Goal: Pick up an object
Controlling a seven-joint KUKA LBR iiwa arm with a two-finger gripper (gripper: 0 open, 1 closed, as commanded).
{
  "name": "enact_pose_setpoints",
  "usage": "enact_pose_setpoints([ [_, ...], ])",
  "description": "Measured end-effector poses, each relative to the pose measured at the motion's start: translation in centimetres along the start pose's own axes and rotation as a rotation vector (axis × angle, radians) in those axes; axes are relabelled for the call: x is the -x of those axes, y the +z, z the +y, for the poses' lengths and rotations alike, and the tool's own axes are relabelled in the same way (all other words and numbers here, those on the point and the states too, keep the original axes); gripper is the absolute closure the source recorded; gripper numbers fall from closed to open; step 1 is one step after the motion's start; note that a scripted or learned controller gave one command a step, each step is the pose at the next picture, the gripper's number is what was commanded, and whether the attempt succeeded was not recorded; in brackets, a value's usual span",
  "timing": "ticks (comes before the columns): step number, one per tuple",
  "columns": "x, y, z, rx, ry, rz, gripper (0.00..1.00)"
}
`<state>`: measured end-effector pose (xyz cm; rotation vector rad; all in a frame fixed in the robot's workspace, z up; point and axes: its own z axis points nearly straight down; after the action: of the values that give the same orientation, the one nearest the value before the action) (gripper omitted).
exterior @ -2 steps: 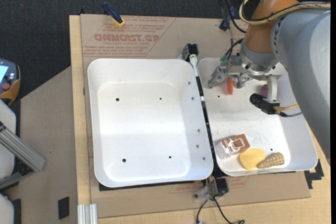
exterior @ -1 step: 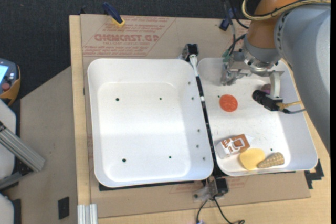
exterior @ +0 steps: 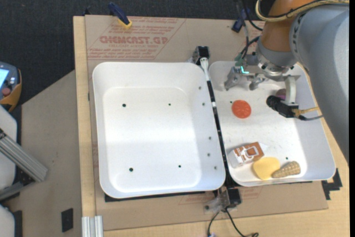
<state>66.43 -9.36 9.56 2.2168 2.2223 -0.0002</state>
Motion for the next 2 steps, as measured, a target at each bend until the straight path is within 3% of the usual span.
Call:
enact_pose_setpoints([
  [1,1.5,1.1,-0.6,-0.003,0.003,0.002,0.0],
  [2,-0.1,1.0,0.3,0.001,0.001,0.002,0.0],
])
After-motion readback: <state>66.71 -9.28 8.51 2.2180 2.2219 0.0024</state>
